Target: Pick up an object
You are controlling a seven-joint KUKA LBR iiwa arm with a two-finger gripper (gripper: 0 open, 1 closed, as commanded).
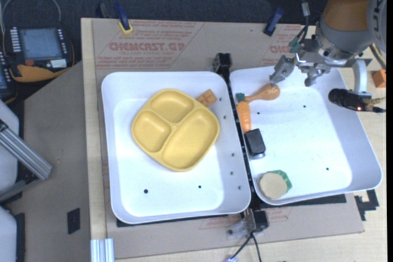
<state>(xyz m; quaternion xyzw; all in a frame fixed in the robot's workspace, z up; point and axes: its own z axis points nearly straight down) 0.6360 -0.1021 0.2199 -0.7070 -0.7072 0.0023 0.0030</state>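
Dark carpet surrounds a cardboard-topped counter (184,40) carrying two shallow white plastic bins. Left bin (123,181): one yellow three-compartment plate (175,129), smooth and rounded; one small brown block (207,97) touches its far rim. Right bin (331,150): one orange carrot (244,115) and one black rectangular block (255,142) along the left wall, one tan drumstick-shaped piece (264,94) at the far left, one round beige disc with green edging (274,184) in the near left corner. End effector (299,72) hovers over the right bin's far edge, fingers spread, nothing between them, left fingertip just beside the drumstick.
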